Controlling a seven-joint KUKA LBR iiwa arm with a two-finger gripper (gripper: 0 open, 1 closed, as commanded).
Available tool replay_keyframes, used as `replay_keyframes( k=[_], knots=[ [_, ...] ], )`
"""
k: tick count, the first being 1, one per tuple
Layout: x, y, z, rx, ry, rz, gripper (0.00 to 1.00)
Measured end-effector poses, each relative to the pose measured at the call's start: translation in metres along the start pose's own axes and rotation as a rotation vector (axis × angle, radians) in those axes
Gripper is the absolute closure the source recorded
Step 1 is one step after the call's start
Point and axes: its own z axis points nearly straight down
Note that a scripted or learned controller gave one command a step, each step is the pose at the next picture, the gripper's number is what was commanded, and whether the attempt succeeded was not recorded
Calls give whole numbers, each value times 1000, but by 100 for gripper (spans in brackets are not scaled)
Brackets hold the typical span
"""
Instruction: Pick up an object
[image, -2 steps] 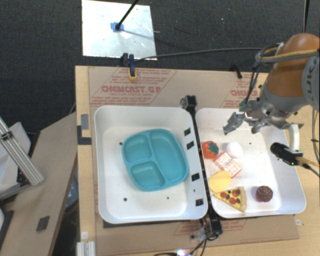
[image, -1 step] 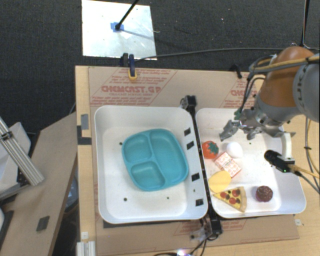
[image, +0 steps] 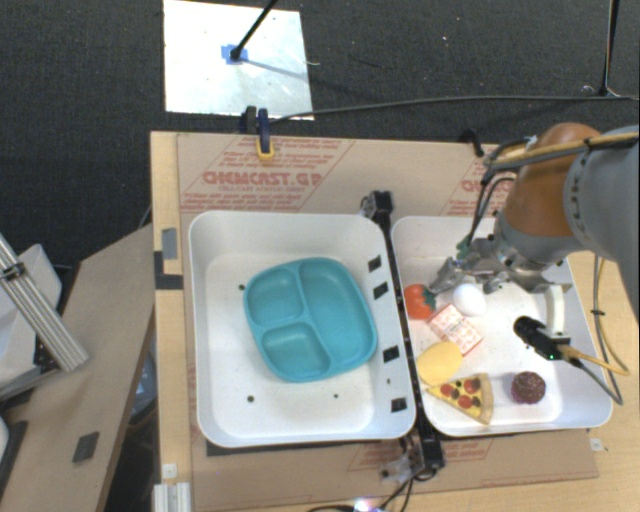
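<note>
One white egg sits under the end effector.

Glossy teal plastic tray; smooth white bins.

Two bins were set side by side on a board, the left bin and the right bin touching along a middle divider. A divided plate was laid near the centre of the left bin. In the right bin, a tomato was placed against the divider, with an egg just to its right, under the gripper. A small box was found in front of these. Nearer the front edge, a lemon was lying beside the divider, a pizza slice touching it in front, and a ball well to the right.
</note>
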Motion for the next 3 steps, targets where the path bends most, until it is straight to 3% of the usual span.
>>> replay_keyframes(
  k=[1, 2, 3],
  knots=[
    [1, 2, -14, -6, 1, 0, 100],
    [-2, -1, -59, -6, 2, 1, 100],
    [-2, 11, -112, -8, 2, -4, 100]
  ],
)
